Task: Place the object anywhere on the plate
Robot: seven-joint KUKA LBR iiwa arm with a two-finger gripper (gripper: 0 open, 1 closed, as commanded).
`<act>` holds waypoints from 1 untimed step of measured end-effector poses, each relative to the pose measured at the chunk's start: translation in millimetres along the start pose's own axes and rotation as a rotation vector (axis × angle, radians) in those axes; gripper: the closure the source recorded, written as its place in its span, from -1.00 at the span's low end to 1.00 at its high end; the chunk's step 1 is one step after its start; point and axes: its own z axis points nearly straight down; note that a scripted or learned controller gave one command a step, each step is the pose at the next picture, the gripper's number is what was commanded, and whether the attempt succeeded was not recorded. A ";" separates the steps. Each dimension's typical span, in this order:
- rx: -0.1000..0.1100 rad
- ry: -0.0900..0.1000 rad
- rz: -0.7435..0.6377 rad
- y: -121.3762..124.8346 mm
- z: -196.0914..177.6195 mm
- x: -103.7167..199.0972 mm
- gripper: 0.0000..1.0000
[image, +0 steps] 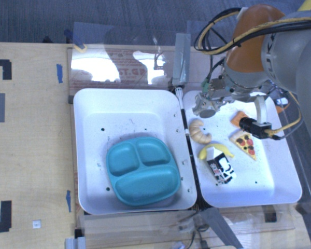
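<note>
Left bin [88, 108]: a shallow white tray that took up the middle of the bench, just beside its twin, the two rims meeting along a dark seam.
Plate [142, 171]: a blue divided plate with three compartments lay toward 6 o'clock in the left bin, tilted a little, nothing on it.
Right bin [259, 183]: held all the loose items, clustered from its centre toward 12 o'clock.
Black-and-white object [221, 168]: lay nearest, at about the bin's centre, touching the banana above it.
Banana [215, 150]: a small yellow toy, curved, just at 12 o'clock of the black-and-white object.
Pizza slice [245, 143]: a toy wedge at 3 o'clock of the banana, apart from it.
Croissant [199, 130]: tan, close to the bin's left wall, at 11 o'clock of the banana.
Orange piece [239, 118]: toward 1 o'clock in the bin, partly under a black fitting.
Gripper [207, 107]: hung over the bin's far-left corner, just at 12 o'clock of the croissant; its opening could not be made out, and nothing was seen held.
Arm [259, 40]: grey with an orange band, reached in from 2 o'clock, cables looped over it.
</note>
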 end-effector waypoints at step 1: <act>-0.001 0.003 -0.079 -45.8 -33.8 80.5 1.00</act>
